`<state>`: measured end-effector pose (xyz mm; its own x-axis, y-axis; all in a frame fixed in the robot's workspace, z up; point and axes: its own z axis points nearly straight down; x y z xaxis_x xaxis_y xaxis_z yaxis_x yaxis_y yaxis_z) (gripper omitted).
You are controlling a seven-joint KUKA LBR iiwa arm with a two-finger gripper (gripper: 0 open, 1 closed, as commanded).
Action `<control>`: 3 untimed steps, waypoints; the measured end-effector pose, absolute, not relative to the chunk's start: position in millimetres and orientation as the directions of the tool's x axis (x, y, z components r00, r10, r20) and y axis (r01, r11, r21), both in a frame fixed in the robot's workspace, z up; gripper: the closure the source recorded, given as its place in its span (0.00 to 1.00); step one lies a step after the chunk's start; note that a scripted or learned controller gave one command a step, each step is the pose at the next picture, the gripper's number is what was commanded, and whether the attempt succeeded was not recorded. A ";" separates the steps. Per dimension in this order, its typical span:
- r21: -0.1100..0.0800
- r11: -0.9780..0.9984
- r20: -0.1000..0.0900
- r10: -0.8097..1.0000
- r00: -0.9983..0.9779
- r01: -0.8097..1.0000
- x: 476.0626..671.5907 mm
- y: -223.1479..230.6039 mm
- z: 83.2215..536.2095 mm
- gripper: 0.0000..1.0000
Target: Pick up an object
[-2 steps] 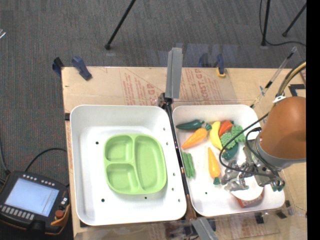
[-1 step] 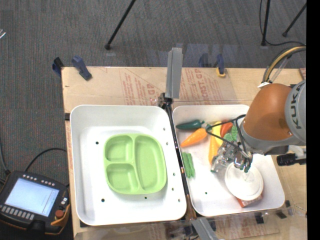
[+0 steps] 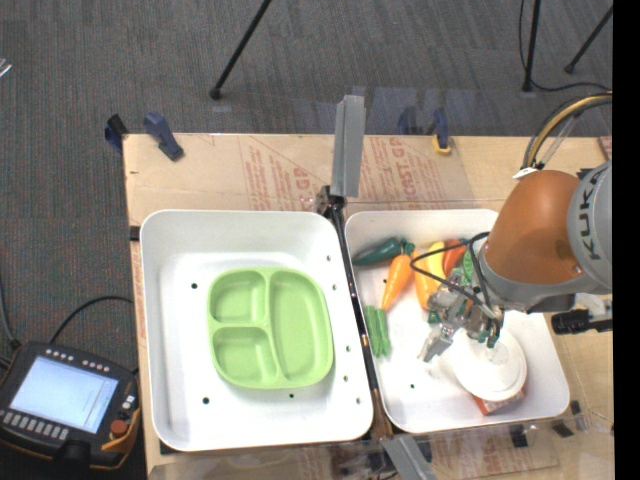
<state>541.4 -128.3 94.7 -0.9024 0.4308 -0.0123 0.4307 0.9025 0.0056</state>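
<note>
Camera view shows the gripper (image 3: 440, 343), fingers parted and holding nothing, low in the right bin (image 3: 400, 408) at lower right near a carrot (image 3: 397, 280), probably light, stiff plastic, best pinched mid-body.

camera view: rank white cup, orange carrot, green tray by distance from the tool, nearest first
Tool is over the right bin.
1. White cup: right beside the tool, right bin, toward the front.
2. Orange carrot: right bin, to the tool's left and farther back.
3. Green tray: in the left bin, farthest.
</note>
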 end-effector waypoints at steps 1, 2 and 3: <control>0.001 0.831 0.000 0.556 -0.831 0.556 584.7 -83.1 87.6 0.00; 0.001 0.834 0.000 0.551 -0.834 0.551 607.1 -83.6 87.7 0.00; 0.001 0.838 -0.002 0.545 -0.838 0.545 608.2 -82.6 98.2 1.00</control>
